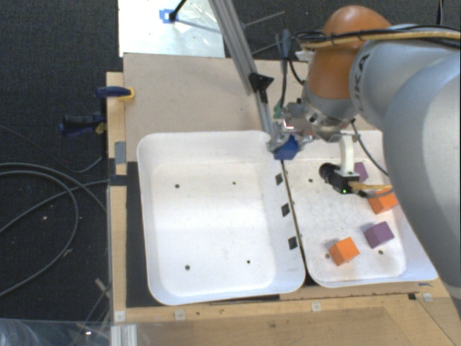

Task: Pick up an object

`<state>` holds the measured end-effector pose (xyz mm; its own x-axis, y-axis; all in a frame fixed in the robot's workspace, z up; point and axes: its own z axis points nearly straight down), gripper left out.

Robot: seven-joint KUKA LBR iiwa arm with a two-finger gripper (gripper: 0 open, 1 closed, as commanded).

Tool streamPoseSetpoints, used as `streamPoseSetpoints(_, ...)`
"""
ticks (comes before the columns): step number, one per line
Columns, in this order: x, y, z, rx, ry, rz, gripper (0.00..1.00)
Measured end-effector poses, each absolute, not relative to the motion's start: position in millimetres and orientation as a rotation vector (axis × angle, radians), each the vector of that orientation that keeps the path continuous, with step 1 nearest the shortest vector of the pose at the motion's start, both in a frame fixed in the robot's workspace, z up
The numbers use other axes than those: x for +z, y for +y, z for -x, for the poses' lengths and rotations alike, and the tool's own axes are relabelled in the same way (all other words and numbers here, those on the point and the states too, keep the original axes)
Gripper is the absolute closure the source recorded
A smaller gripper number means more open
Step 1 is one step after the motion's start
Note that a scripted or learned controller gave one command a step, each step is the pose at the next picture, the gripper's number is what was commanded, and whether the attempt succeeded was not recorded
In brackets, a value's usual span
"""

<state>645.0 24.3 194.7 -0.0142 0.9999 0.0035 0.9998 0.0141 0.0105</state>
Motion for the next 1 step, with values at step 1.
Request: streamPoseSetpoints(1,190.5,63.5,-680.1,0.007,2.231,-2.210,1.00)
